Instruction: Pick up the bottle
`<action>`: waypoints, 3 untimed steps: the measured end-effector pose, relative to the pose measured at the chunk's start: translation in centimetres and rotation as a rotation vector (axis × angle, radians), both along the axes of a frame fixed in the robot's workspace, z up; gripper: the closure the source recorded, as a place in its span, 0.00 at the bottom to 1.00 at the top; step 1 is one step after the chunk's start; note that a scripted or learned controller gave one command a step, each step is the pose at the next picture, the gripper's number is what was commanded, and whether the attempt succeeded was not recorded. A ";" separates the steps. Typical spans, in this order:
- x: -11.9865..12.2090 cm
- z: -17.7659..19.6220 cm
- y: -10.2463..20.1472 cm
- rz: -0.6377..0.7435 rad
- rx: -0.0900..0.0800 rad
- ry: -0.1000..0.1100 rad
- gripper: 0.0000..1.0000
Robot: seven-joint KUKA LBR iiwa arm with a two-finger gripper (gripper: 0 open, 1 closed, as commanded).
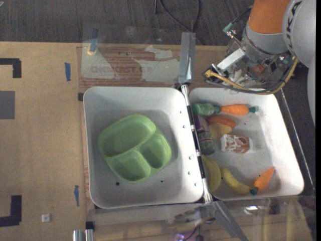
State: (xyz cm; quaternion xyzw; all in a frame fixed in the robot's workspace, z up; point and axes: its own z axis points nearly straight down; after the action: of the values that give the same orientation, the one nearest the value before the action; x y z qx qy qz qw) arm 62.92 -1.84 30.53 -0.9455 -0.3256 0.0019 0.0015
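Crowding threatens the grasp: the bottle (204, 137) lies against the right bin's (288, 134) left wall, touching toy food. End effector (235, 74) hovers above; opening indiscernible.

Arm (281, 9) enters from upper right, orange band showing above the wrist; gripper (238, 73) points down-left, wrapped in cabling.

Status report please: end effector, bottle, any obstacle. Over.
End effector above right bin's far rim, nothing gripped. Bottle lying at bin's left wall. Orange food and bananas crowd it.
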 end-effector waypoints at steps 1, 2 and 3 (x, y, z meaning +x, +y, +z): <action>-8.2 -0.3 3.7 -0.083 0.000 0.000 1.00; -15.0 0.5 5.7 -0.145 -0.001 0.001 1.00; -14.9 7.5 9.8 -0.465 -0.003 -0.005 1.00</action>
State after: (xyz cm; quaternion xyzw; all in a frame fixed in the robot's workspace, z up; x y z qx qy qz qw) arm 48.00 8.01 38.01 -0.9951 -0.0990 -0.0004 -0.0003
